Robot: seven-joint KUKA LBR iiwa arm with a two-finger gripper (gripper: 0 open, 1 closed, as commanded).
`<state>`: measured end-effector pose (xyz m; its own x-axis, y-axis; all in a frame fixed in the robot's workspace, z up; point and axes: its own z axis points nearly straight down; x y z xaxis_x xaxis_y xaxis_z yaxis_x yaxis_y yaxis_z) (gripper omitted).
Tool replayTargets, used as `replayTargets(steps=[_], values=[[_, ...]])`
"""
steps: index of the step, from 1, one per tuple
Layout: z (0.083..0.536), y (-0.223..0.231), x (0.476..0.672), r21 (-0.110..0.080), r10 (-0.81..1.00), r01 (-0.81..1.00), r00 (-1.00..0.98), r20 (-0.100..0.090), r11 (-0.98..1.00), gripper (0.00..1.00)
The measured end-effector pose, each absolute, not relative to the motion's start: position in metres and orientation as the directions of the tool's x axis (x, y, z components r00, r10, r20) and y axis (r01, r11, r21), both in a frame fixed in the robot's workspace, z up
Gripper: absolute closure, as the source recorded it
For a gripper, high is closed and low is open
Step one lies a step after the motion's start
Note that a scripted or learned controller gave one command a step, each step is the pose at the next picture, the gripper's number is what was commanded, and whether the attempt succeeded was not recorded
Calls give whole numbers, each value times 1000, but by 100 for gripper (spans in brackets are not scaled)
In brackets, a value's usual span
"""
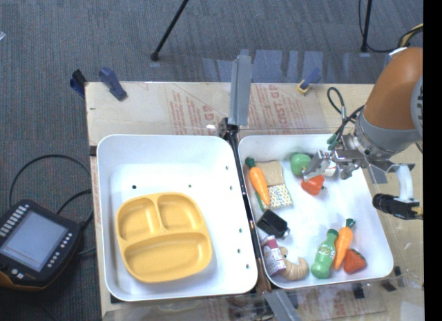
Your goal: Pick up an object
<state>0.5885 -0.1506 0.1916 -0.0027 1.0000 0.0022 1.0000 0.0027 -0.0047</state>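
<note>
Down in the right bin (373, 206), the hand (319, 170) hangs over the upper middle of the floor, its metal fingers pointing left, just above a small red piece (313, 186) that looks like a toy pepper or tomato; whether the fingers are spread or closed, or touch the red piece at all, I cannot tell. The red piece is glossy, rounded above and tapering to a point below, and lies just right of a green round fruit (299, 162). Left of these, a carrot (259, 183) with a green top lies along the bin's left wall, beside a tan slice (273, 172) and a small patterned box (280, 195) whose print is too fine to read. A black block (272, 223) sits lower, then a small can (274, 256) with a pink label I cannot read, touching a tan croissant (297, 269). Along the near edge stand a green bottle (323, 254), a second carrot (343, 245) leaning on it, and a red strawberry (354, 261). The left bin (110, 154) holds a yellow tray (164, 236) with three compartments. The counter (179, 109) behind the bins is cardboard with red printed lettering, upside down and not legible. A tablet (31, 242) lies on the floor at far left.
</note>
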Motion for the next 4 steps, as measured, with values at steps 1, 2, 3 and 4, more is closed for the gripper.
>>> replayTargets(steps=[1,2,3,4], values=[[201,-150,589,-6,1000,1000,-4,4,4,100],[380,-97,615,6,978,978,211,1,-211,100],[277,-76,643,-14,994,994,108,0,-108,100],[291,-75,645,-6,994,994,105,-1,-105,100]])
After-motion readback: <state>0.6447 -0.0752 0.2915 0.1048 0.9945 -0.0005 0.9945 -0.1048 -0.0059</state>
